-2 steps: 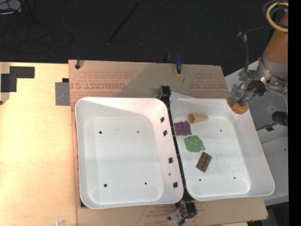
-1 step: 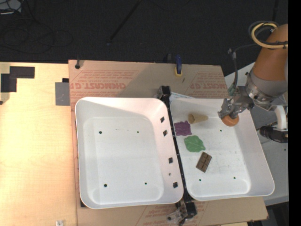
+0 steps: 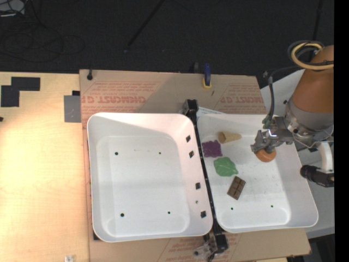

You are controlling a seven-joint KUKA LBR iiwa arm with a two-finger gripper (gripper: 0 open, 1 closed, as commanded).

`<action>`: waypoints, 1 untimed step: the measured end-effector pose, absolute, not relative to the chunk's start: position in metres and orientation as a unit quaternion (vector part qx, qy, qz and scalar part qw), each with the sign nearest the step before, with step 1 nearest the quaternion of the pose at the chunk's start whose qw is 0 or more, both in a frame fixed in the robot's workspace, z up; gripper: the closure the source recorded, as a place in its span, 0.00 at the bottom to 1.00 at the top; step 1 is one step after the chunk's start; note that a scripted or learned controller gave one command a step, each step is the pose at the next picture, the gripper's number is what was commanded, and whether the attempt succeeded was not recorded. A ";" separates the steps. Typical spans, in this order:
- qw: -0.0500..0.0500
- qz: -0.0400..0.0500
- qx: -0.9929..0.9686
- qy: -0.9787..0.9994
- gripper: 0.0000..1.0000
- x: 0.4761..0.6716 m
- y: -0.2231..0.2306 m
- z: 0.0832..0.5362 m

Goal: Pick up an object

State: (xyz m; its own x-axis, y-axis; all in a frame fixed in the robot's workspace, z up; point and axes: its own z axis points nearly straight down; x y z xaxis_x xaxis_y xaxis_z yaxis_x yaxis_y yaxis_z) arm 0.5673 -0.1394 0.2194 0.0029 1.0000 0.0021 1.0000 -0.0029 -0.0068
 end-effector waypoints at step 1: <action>0.004 0.003 -0.708 -0.706 1.00 0.492 -0.151 0.198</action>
State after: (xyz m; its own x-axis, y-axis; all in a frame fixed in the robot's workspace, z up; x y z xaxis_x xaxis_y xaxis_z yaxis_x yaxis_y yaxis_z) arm 0.4925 -0.1513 0.1978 0.0029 1.0000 0.0020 0.9999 -0.0029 -0.0105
